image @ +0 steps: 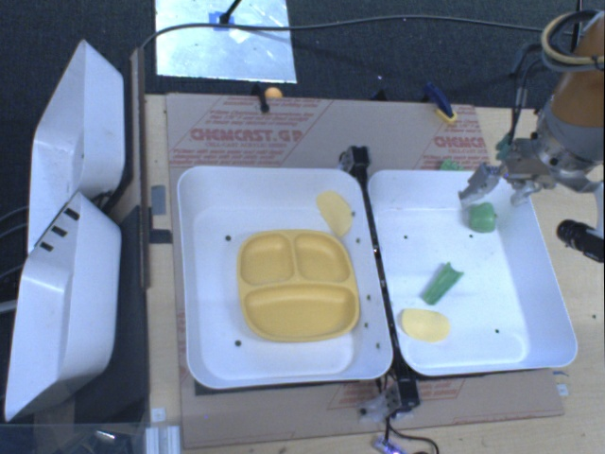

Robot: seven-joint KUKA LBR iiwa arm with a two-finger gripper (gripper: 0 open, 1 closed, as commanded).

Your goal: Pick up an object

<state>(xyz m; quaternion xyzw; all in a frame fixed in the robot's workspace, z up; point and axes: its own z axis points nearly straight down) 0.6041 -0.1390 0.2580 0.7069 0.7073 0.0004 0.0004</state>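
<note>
We are looking down on two white bins side by side on the bench. The left bin (203, 282) is holding a yellow divided tray (298, 285) near its middle, and a pale yellow oval piece (335, 212) is lying just beyond the tray's far right corner, close to the wall between the bins. In the right bin (548, 310) we are seeing three loose things: a small green block (483, 218) near the far side, a green stick (440, 283) lying at a slant near the middle, and a pale yellow disc (424, 324) toward the near left corner, just beside the stick's lower end. The arm (572, 112) is reaching in from the right, and the gripper (498, 185) is hanging over the far part of the right bin with its fingers spread apart, nothing between them. The green block is sitting just below the fingertips; we cannot tell whether they are touching it.
</note>
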